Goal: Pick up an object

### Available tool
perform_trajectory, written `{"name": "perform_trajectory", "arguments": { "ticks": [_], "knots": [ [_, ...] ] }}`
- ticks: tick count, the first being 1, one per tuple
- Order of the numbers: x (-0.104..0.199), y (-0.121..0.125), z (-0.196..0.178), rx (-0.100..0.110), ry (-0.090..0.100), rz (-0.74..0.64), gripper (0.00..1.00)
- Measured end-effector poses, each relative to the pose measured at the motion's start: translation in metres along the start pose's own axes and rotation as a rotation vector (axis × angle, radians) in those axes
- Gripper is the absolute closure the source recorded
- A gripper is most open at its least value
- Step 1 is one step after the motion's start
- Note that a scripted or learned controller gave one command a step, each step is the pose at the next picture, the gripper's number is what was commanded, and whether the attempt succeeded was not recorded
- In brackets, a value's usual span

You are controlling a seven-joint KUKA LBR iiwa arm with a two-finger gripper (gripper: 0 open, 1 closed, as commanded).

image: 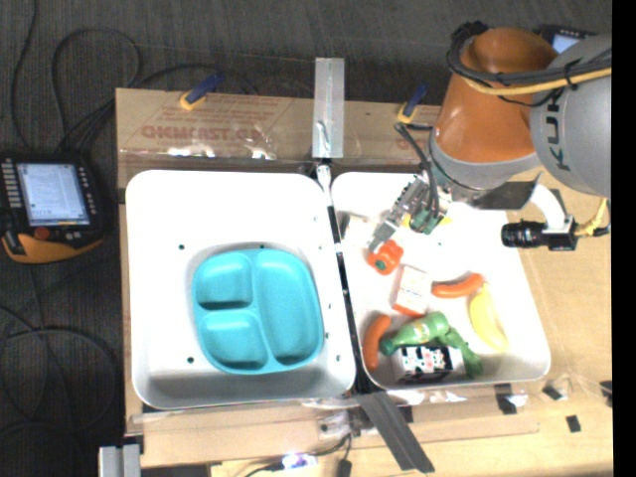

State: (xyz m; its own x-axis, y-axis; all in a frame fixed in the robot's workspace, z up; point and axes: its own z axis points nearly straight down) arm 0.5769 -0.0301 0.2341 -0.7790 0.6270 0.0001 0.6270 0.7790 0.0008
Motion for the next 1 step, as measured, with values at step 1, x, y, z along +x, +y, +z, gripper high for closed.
{"name": "perform_trajectory", "arguments": {
  "ticks": [1],
  "knots": [
    [0.0010, 0.0025, -0.0090, -0.004, 0.001, -0.002, 1.00]
  ]
}}
